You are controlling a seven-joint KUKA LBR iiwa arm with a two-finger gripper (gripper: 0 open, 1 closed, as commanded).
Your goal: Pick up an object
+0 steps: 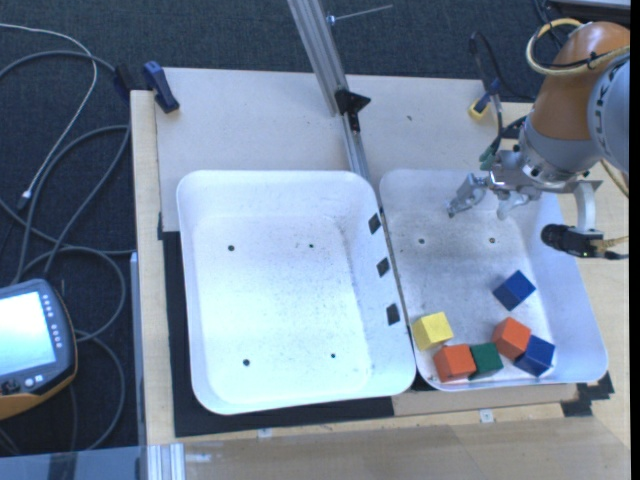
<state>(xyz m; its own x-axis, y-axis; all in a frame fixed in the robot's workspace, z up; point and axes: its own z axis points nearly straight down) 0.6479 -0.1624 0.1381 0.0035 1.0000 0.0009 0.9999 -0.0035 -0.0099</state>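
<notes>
Arm (575,78) comes in from the right, tool (487,200) hanging over the far part of the right bin (590,318). Tool fingers (461,202) spread apart, nothing between them. Below the tool is bare bin floor.

All blocks sit in the right bin's near half, well apart from the tool. Blue block (514,290) sits alone, mid bin. Yellow block (433,329) lies near the left wall. Near the front rim, a cluster: orange block (454,362) touching green block (487,359), a second orange block (512,337) just behind, and a second blue block (536,355) at the right end.

Left bin (200,198) has speckled floor. Both bins sit side by side on the bench (250,118). A handheld screen unit (30,343) lies on the floor at far left, cables around it.
</notes>
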